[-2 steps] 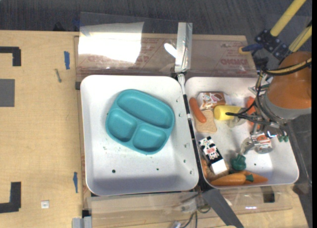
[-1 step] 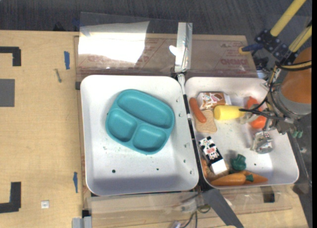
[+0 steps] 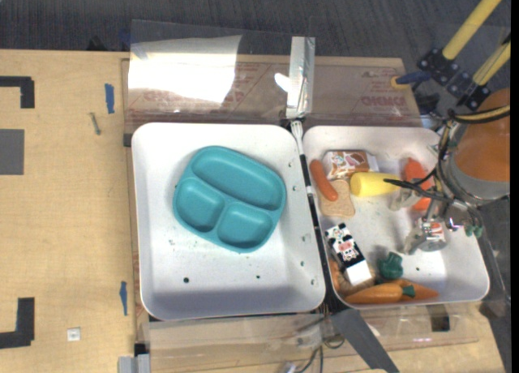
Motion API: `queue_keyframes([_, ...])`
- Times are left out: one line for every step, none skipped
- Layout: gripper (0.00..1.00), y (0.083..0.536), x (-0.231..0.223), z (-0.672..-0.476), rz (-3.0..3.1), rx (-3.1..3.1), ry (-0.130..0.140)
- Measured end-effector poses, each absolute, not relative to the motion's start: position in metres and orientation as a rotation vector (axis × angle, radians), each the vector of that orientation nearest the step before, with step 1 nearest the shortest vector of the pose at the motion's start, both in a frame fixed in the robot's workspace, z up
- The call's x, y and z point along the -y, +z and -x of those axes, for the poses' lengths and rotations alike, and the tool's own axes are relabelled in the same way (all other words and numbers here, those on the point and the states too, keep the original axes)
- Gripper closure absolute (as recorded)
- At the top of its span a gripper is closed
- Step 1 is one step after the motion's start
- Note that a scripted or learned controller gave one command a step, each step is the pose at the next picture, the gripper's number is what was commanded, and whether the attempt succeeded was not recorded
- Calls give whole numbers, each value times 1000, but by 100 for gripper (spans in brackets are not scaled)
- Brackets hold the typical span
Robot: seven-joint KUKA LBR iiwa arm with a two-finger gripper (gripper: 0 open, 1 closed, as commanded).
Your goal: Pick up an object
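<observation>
The right bin [image 3: 466, 278] holds several toy foods. A red sausage [image 3: 324, 181] lies by its left wall, next to a tan bread slice [image 3: 342, 205] and a printed packet [image 3: 347, 162]. A yellow piece [image 3: 375, 185] and an orange-red piece [image 3: 413, 170] lie toward the back. A black-and-white carton [image 3: 347, 251], a green piece [image 3: 392, 266] and a carrot [image 3: 383, 292] lie at the front. My gripper [image 3: 426, 233] hangs low over the bin floor, right of centre, just beyond the green piece. Nothing shows held in it.
The left bin [image 3: 154, 266] carries a teal divided plate [image 3: 229, 197]. The arm's orange band [image 3: 486, 152] and dangling cables [image 3: 422, 189] hang over the right bin's far right side. Clear plastic sheets stand behind both bins.
</observation>
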State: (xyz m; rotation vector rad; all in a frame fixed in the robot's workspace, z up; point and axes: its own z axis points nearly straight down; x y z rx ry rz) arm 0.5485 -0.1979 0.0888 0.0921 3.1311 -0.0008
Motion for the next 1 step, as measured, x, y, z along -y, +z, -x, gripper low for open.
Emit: queue_keyframes([0, 89, 195, -541, -199, -3124, -1])
